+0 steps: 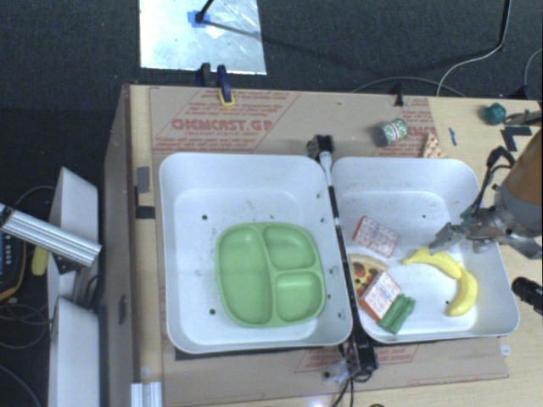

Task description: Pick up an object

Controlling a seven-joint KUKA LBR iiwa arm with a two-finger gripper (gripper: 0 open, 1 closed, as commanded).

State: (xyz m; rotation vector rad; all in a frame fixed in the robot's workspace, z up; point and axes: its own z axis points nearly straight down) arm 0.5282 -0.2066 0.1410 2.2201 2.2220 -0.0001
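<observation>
From my remote station, I saw the bench with its two shallow white bins side by side. Nearest the camera in the right bin (pixel 488 316) lay a small green object (pixel 396 312), touching a red-and-white packet (pixel 381 292) that partly covered a flat round piece printed like a pizza (pixel 365 270). Just beyond them to the right, a yellow banana (pixel 450 280) curved across the bin floor, one end pointing toward the bin's middle and the other toward its front right corner. A second red-and-white packet (pixel 375 236) sat a little farther back, near the divider between the bins.

The gripper (pixel 462 232) stood just above the banana's upper end, reaching in from the right on the grey arm (pixel 522 197). One pale fingertip (pixel 443 236) pointed left, near the banana's tip. I could not tell how wide the fingers stood, and I saw nothing between them.

In the left bin (pixel 182 227), a green three-compartment plate (pixel 271 273) lay flat toward the front.

Farther back, on the brown board behind the bins, a small green-and-white can (pixel 392 131) lay on its side, well apart from everything in the bins. Beyond the bench edge, a shiny square sheet (pixel 202 24) rested on the dark floor.
</observation>
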